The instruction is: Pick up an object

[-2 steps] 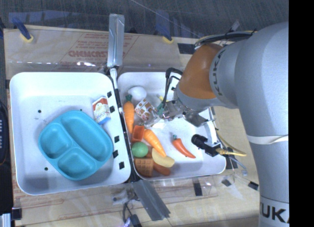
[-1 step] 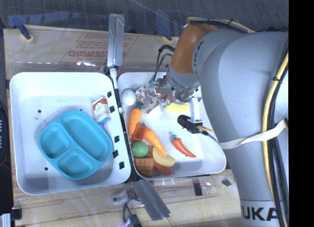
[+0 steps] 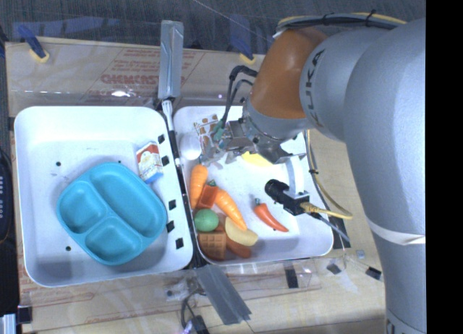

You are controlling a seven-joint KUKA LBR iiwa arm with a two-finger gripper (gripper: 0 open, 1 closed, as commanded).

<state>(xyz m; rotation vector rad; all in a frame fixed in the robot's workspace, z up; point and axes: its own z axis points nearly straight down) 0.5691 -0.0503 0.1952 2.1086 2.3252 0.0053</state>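
Nothing looks picked yet. The gripper (image 3: 217, 139) hangs over the right bin's (image 3: 318, 242) rear left corner; I cannot tell its state. 2 carrots (image 3: 198, 183) lie by the left wall.

Two shallow white plastic bins (image 3: 43, 181), smooth, slight gloss. Blue plastic divided tray (image 3: 112, 213), matt-smooth. Orange plastic toy carrots (image 3: 197, 183), glossy. Grey arm casing (image 3: 376, 108) w/ semi-gloss finish noted. Pale wooden bench top (image 3: 87, 72), matt.
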